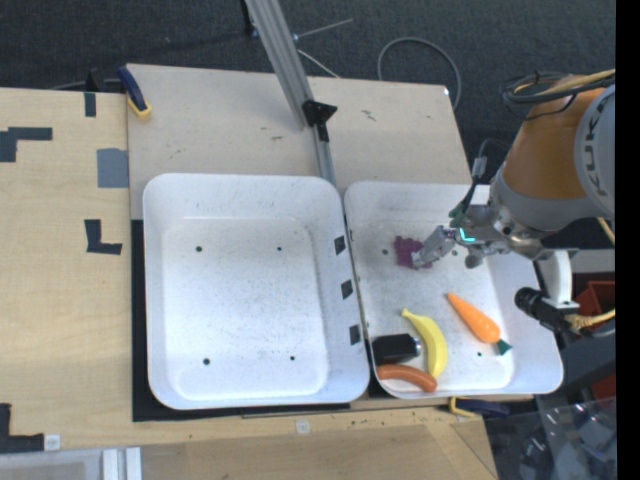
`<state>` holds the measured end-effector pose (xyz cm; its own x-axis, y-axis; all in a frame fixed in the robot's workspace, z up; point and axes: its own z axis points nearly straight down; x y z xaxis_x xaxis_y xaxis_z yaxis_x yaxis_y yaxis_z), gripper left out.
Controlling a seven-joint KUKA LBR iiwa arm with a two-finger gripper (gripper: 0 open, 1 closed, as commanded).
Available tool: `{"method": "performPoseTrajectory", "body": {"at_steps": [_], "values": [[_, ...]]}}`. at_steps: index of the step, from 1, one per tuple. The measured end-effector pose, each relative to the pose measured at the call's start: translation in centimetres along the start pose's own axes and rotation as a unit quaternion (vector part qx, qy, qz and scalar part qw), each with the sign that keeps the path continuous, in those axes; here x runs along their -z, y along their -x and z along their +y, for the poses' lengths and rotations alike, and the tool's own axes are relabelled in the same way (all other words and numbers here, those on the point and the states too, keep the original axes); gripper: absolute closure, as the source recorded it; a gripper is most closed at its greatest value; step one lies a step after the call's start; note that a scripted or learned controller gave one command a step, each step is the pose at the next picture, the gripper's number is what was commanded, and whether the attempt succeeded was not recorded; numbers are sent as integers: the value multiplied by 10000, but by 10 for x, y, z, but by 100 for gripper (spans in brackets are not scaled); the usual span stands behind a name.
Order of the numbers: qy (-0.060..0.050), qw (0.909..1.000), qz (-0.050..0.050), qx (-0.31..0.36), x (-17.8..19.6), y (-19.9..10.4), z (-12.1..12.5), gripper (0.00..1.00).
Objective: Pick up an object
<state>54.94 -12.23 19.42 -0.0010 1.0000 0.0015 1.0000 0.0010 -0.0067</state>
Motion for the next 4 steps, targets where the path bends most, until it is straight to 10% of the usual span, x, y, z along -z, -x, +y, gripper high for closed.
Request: {"method": "performPoseTrajectory", "body": {"at_steps": [3,4], "values": [[-8,10000,-2,1,-102,8,2,0],[13,10000,-4,8,-89,8,3,100]]}}
